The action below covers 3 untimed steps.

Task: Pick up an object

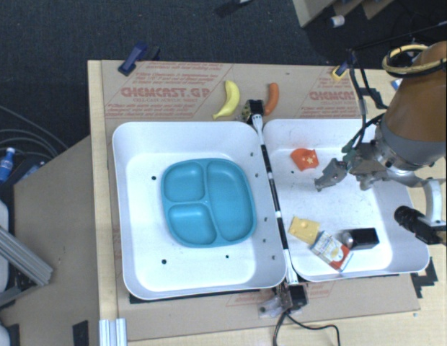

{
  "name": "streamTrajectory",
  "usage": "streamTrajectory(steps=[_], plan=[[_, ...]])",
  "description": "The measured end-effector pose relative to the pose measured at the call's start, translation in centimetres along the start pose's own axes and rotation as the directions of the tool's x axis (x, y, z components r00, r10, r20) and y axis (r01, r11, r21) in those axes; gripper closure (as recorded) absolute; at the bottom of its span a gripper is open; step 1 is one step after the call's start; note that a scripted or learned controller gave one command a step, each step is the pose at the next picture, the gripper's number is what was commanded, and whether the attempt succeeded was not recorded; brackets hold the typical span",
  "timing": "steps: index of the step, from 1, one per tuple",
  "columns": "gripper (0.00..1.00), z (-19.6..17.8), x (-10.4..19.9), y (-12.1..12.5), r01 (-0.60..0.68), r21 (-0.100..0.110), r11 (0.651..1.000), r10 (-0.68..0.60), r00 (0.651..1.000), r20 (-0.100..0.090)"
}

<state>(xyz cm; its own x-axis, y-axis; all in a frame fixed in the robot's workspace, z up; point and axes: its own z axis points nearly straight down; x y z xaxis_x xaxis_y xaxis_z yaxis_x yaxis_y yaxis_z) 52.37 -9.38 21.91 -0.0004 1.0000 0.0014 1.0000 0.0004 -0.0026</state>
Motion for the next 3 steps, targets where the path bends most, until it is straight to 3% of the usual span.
streamTrajectory(steps=[1,2,3], plan=[[0.0,11.9,-2.6,4.3,-0.001,0.001,1.0,0.001,1.0,0.0],[0.0,13.4,-1.6,13.3,0.0,-0.003,1.0,0.0,1.0,0.001],[1.0,12.4,-1.6,13.3,0.001,-0.006,1.0,-0.001,1.0,0.002]])
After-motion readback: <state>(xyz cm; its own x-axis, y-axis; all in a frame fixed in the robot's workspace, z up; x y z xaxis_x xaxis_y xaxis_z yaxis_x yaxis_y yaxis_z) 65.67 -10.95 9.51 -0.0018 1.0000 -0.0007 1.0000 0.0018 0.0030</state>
